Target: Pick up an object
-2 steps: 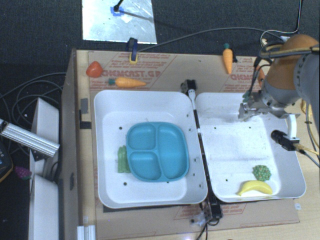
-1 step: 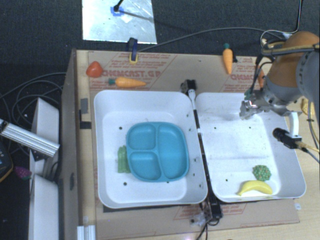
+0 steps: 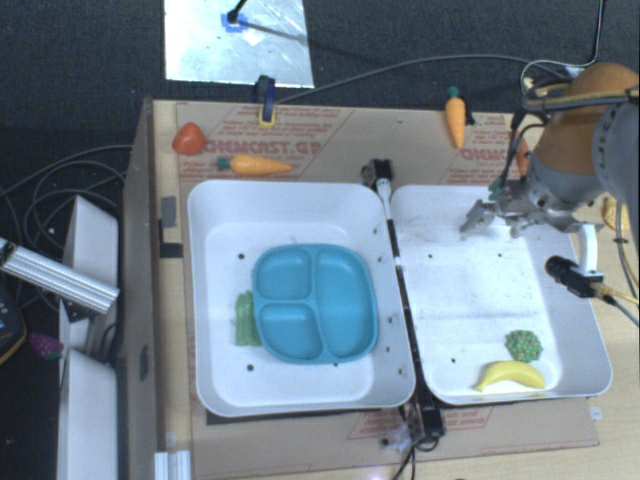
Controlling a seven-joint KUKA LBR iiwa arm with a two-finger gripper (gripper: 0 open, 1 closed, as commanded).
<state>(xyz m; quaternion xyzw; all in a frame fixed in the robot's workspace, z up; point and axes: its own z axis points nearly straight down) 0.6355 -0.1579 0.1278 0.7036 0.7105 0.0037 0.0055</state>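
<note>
My gripper (image 3: 497, 220) hangs over the far right part of the right bin (image 3: 470, 288), its fingers spread open with nothing between them. A yellow banana (image 3: 512, 375) lies near that bin's front edge, and a green broccoli piece (image 3: 523, 345) sits just behind it; both are well in front of the gripper. In the left bin (image 3: 215, 268) rests a blue divided plate (image 3: 313, 301), with a green vegetable piece (image 3: 244, 319) lying against its left side.
On the cardboard behind the bins lie a red tomato (image 3: 188, 138), an orange carrot (image 3: 260, 165) and a second carrot (image 3: 456, 118). A blue clamp (image 3: 265, 96) grips the board's far edge. A black clip (image 3: 380, 174) sits where the bins meet.
</note>
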